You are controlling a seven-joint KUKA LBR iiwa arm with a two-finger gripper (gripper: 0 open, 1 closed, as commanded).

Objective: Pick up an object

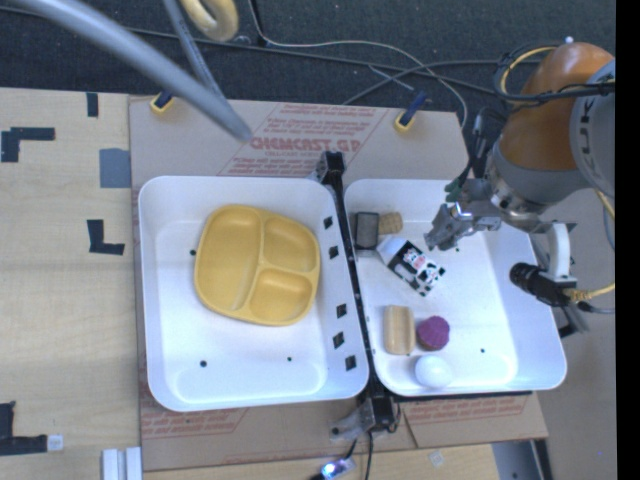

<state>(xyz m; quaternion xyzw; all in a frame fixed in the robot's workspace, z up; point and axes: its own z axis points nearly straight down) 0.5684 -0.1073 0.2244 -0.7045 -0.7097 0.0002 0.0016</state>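
The arm hangs over the right bin [520,358] with its end effector [447,230] low, just to the 2 o'clock side of a small black-and-white toy [414,265]. Whether the end effector is released or clenched cannot be told from this angle, and nothing is seen held in it. The step looks like the approach, the pick not yet made. If the toy is the target, the next move calls for a short shift toward 8 o'clock to centre over it, then a straight descent; the toy lies askew, so the wrist may need turning to match.

The right bin also holds a dark block [366,230] and a tan piece [389,223] at its 11 o'clock corner, touching or nearly so. Toward 6 o'clock lie a tan cylinder [398,329], a purple ball [433,332] just beside it, and a white ball [433,371] below them.

The left bin [170,368] on the worktop [60,268] holds one yellow divided plate [257,264], lying flat near its centre.
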